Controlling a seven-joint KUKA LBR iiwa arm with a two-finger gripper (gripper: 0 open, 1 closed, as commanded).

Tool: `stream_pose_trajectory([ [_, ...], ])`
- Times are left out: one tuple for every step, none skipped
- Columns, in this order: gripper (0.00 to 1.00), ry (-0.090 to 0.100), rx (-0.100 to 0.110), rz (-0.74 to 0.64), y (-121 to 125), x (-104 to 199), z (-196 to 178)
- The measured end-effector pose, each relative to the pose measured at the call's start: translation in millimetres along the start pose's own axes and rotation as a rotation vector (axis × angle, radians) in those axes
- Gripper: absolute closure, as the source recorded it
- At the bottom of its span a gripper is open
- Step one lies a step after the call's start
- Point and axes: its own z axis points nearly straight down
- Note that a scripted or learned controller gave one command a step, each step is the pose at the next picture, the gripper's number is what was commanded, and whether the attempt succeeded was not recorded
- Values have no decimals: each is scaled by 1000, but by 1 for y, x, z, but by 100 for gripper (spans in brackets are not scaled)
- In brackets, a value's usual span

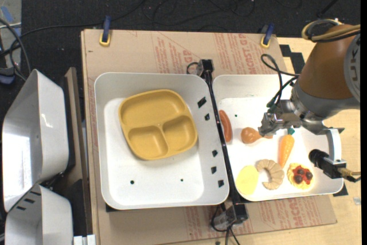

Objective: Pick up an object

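Hovering in the right bin (241, 84), the gripper (274, 124), whose state I cannot tell, sits just right of the orange ball (250, 135).

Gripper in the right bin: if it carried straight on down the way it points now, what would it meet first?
Probably the round orange piece, just beside the gripper tip, or the right bin floor next to it. Depth from this slanted view is unclear.
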Motion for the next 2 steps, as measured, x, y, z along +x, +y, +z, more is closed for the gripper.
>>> stream_pose_trajectory([
  [100, 0, 0, -1, -4, 7, -59],
  [100, 2, 3, -4, 18, 61, -59],
])
